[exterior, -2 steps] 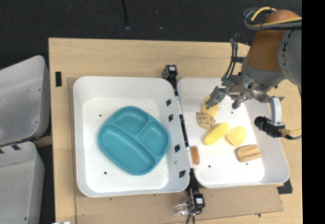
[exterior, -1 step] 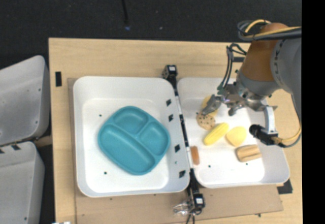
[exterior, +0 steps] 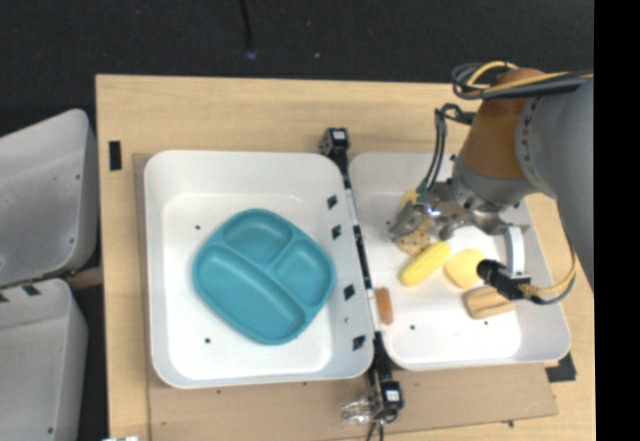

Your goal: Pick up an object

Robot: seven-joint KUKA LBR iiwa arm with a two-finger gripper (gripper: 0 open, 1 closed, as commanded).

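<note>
Objects were all sitting in the right bin (exterior: pixel 540 344), middle-right of the frame, so your pick hadn't happened yet as far as I could see. You had a yellow banana (exterior: pixel 424 264) lying just left of a pale yellow lump (exterior: pixel 462 268), a tan block (exterior: pixel 487 304) below those, and a small orange piece (exterior: pixel 383 305) by the divider. Your gripper (exterior: pixel 418 220) was down low just above the banana, over some small brownish thing I couldn't make out. Whether the jaws were open or closed, honestly couldn't tell, too cluttered there. Nothing looked lifted. The left bin (exterior: pixel 160 229) just had the teal tray (exterior: pixel 263 275). So I'd guess you still had the grab and the lift left to do.
</note>
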